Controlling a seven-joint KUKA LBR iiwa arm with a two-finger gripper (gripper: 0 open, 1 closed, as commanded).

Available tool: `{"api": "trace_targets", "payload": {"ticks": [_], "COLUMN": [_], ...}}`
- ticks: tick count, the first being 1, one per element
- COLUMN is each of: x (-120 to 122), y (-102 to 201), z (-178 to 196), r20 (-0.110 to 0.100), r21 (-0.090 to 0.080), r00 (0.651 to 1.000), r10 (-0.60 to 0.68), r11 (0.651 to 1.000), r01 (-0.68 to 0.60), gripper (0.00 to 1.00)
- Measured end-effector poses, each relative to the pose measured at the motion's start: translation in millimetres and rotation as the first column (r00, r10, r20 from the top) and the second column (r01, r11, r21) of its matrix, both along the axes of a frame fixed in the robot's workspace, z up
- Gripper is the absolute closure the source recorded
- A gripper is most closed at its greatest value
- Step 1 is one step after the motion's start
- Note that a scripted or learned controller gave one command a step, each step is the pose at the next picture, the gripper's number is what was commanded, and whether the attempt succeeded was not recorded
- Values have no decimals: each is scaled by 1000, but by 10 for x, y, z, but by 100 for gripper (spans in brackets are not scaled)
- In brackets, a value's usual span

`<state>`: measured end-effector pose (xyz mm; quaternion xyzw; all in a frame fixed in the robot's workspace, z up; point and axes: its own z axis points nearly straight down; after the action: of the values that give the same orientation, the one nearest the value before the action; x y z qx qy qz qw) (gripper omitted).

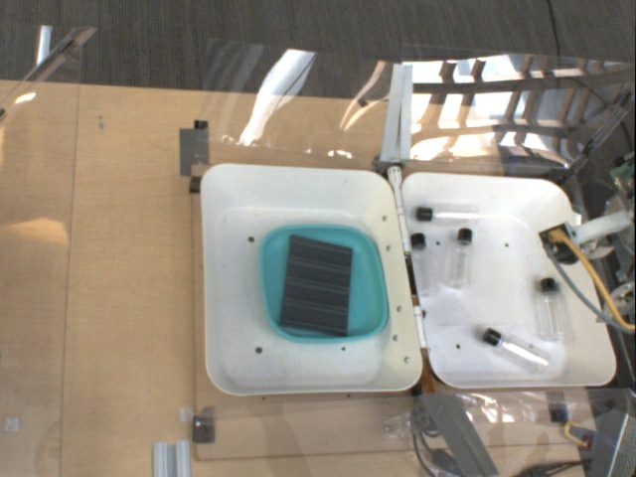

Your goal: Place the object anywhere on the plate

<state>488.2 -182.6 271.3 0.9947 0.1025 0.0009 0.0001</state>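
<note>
wooden bench [109,266] carries both bins; we see the dark ribbed block [317,285] lying on the teal plate [373,301] (left bin [229,356]). we'd retreat straight up, not nudging it.

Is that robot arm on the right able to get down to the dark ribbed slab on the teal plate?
Probably yes: the dark ribbed slab lies flat on the teal plate, nothing covering it.
</note>
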Motion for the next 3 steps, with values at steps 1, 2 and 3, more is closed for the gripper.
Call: {"api": "trace_targets", "payload": {"ticks": [1,2,3], "x": [3,34,184], "y": [473,697,-48], "z": [-380,-1826,591], "r20": [0,11,8], "r21": [1,3,-6], "r00": [1000,1000,994], "r10": [2,1,110], "r11": [1000,1000,994], "r01": [-2,-1,-110], "gripper": [0,0,0]}}
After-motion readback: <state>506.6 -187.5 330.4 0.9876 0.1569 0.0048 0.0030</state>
